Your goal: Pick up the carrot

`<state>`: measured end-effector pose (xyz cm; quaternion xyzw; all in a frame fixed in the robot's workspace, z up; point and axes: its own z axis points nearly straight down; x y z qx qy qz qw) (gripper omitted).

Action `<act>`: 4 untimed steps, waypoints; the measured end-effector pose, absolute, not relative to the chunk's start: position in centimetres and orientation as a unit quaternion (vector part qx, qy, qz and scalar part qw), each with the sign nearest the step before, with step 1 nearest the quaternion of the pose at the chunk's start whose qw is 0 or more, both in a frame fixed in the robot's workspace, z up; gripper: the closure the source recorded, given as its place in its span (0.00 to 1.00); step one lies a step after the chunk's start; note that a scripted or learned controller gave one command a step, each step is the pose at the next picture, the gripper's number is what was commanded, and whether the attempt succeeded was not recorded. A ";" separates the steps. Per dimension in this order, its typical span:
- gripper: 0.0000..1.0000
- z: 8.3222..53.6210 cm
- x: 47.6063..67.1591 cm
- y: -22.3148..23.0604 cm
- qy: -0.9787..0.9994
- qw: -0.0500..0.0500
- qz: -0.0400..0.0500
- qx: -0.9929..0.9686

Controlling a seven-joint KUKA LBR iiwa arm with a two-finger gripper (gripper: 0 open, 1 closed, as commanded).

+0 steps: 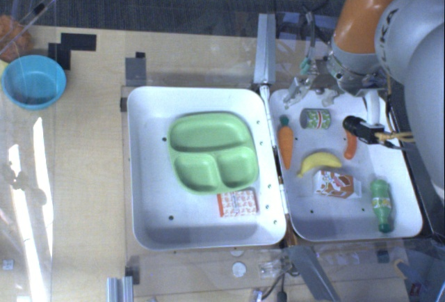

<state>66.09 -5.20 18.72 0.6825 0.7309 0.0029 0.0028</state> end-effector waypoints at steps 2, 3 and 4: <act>0.00 8.8 66.0 -8.5 0.850 0.003 0.002 0.526; 1.00 10.2 66.3 -8.3 0.851 0.007 0.005 0.526; 0.00 10.2 66.3 -8.3 0.851 0.007 0.005 0.526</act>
